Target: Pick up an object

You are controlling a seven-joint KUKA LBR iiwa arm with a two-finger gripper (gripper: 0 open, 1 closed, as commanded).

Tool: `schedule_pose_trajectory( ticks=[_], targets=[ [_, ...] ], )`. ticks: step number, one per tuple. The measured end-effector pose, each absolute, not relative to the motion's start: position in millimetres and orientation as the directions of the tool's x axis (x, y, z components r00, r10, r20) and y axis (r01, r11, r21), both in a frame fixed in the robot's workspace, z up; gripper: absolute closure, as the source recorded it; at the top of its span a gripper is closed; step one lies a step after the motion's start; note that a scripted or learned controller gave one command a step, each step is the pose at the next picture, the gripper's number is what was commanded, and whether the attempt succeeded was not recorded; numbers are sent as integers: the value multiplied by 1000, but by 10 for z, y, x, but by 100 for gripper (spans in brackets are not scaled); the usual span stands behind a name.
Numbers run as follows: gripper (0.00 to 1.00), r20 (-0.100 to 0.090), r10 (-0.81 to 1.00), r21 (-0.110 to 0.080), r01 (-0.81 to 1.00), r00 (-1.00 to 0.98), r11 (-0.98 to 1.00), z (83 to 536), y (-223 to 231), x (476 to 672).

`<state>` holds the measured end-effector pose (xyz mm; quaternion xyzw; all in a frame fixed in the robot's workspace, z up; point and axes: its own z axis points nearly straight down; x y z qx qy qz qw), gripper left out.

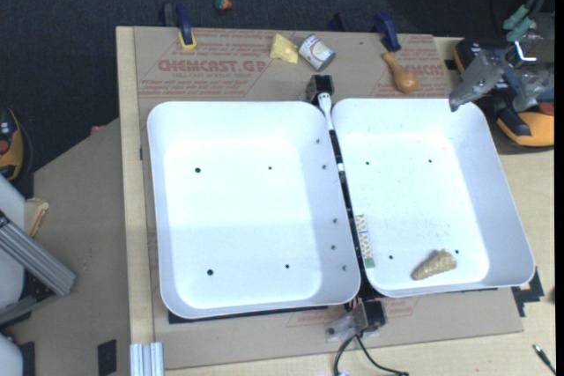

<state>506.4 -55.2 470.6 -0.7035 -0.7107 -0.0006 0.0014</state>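
Lying low in the right-hand shallow white plastic bin (pixel 493 189), near its front rim, a small tan ridged cone-shaped object (pixel 434 264) is the one candidate for picking. Its neighbour, the left white bin (pixel 167 189), holds nothing to lift. Parked off the right bin's far corner, the grey metal gripper (pixel 480 82) hangs well apart from the cone, probably leaving the bins unobstructed; whether it is spread or pressed together I cannot tell.
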Motion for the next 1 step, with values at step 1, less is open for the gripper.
schedule_pose_trajectory(
  ticks=[1],
  targets=[
    [0,1,1000,2,1000,-7,7,4790,67,4934]
  ],
)
